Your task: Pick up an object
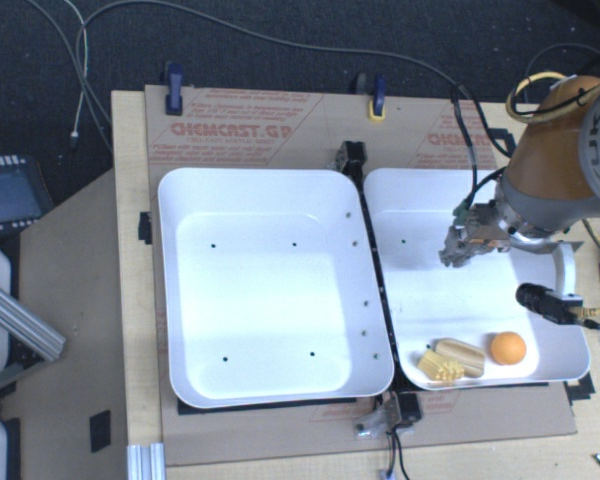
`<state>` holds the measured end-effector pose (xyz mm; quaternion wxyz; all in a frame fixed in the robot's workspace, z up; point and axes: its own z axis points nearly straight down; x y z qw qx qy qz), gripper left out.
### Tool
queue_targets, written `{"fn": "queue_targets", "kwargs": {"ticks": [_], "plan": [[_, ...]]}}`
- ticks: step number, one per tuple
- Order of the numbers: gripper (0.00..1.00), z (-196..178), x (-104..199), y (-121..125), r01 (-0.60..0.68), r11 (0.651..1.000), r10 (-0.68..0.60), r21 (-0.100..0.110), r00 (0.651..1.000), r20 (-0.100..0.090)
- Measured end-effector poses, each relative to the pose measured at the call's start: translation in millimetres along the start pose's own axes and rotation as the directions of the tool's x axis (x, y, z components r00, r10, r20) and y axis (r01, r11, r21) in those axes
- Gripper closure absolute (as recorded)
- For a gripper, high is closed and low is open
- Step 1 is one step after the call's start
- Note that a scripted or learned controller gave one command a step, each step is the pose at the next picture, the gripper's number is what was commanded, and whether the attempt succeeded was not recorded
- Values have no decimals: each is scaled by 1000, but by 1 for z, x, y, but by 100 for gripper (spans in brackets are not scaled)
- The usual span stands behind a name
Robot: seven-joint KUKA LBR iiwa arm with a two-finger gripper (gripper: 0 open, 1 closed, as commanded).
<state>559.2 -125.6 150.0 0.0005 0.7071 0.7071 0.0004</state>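
While the gripper [458,251] hung over bare floor in the right bin [420,203], its grasp unreadable, the ball [508,348] and bread [457,352] lay against the near wall, probably untouched.

One fixed camera looks down from above the table [130,268] at a slant, far enough back to take in both white bins. The end effector [458,248] sits right of centre; the left bin [170,298] lies well to its left.

Robot lab: clamped bench [280,118], loose cables [80,38].
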Motion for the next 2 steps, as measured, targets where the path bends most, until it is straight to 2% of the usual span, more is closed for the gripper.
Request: {"fn": "queue_targets", "kwargs": {"ticks": [1,2], "plan": [[100,-168,38,11,4,1000,-4,-14,1000,0],[100,-123,26,-41,-2,1000,2,4,1000,-1]]}}
